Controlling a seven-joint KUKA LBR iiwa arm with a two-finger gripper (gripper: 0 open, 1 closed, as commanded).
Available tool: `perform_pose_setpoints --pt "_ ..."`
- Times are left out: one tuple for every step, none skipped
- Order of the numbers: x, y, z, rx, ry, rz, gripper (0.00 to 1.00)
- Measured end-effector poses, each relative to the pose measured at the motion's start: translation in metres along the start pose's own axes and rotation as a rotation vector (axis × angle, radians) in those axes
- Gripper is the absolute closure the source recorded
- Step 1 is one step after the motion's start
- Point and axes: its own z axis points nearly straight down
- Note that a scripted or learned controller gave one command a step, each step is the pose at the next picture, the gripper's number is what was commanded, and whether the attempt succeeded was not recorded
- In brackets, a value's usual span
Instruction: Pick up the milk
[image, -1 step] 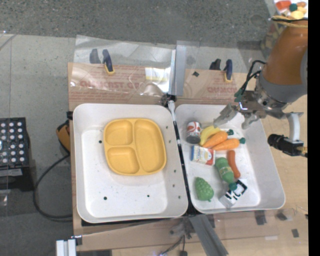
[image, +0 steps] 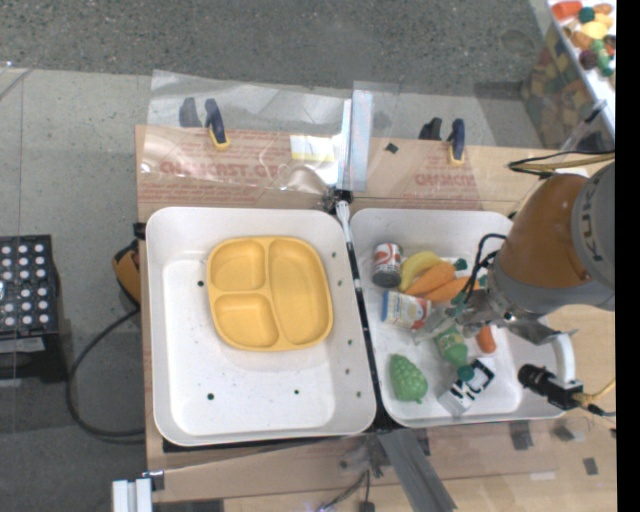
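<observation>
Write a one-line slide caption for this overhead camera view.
KUKA arm reaches over the right bin of toy groceries; a yellow divided plate sits in the left bin.

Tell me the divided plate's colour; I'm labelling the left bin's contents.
Yellow: the divided plate shows plainly in the camera view.

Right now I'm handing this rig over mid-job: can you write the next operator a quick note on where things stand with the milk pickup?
Gripper: down in the right bin, low among the items; the arm hides its fingers, so open or shut is unclear.
Milk: the small carton lies on its side near the middle of the right bin, just left of the gripper, beside the carrot and below the can.
Left bin: holds the yellow divided plate.
Done: arm is at the pile. Nothing seen held.
Left: grasp the milk and lift it out.
</observation>
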Motion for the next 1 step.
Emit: perform_pose_setpoints --pt "-0.0448 -0.0509 -0.0079 -0.001 0.001 0.156 0.0"
